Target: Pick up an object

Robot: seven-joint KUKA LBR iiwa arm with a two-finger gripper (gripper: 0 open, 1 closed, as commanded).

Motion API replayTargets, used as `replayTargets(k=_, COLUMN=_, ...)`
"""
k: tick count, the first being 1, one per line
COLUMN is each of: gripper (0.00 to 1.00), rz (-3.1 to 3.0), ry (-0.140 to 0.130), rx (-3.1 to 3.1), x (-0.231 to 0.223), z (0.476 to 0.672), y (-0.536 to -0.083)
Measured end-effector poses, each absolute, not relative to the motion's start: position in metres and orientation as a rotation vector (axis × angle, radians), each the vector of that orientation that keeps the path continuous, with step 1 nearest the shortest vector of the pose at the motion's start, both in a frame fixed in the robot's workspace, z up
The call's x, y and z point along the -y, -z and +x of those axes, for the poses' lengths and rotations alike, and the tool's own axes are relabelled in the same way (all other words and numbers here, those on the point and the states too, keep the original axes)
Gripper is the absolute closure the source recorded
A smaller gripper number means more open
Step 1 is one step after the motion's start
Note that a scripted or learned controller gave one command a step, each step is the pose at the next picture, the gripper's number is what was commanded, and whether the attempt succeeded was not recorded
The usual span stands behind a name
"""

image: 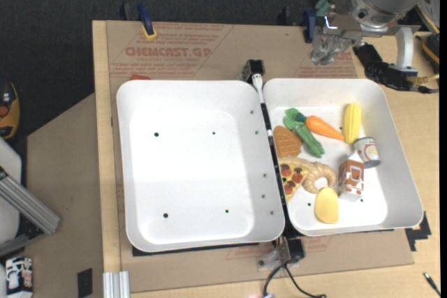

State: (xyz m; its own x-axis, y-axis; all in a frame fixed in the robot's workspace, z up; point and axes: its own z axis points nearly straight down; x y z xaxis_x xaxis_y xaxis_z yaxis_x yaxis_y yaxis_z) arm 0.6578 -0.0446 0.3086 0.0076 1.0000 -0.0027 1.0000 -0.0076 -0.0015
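Observation:
The right bin (391, 115) holds several toy foods: an orange carrot (324, 126), a yellow corn cob (352, 122), a green vegetable (304, 130), a brown waffle-like piece (287, 142), a pizza slice (292, 176), a small can (366, 151), a red and white carton (352, 178) and a yellow lemon (326, 206). My gripper (327, 52) hangs above the bench just beyond the right bin's far rim, well away from the food. Nothing shows between its fingers.
The left bin (188, 164) lies beside the right one, joined by a black hinge strip (264, 122). Blue clamps (147, 23) sit at the board's far edge. A cable and connector (283, 255) lie at the front.

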Motion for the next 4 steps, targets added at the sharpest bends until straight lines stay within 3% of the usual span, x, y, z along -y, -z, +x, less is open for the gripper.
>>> replayTargets(k=1, gripper=1.00, rz=2.211, ry=-0.010, rx=-2.228, x=-0.032, z=0.667, y=-0.350)
replayTargets(k=2, gripper=1.00, rz=2.210, ry=-0.009, rx=-2.231, x=-0.118, z=0.665, y=-0.362)
replayTargets(k=3, gripper=1.00, rz=2.215, ry=0.003, rx=-2.235, x=-0.203, z=0.665, y=-0.319)
replayTargets(k=4, gripper=1.00, rz=2.230, ry=0.004, rx=-2.212, x=-0.109, z=0.653, y=-0.345)
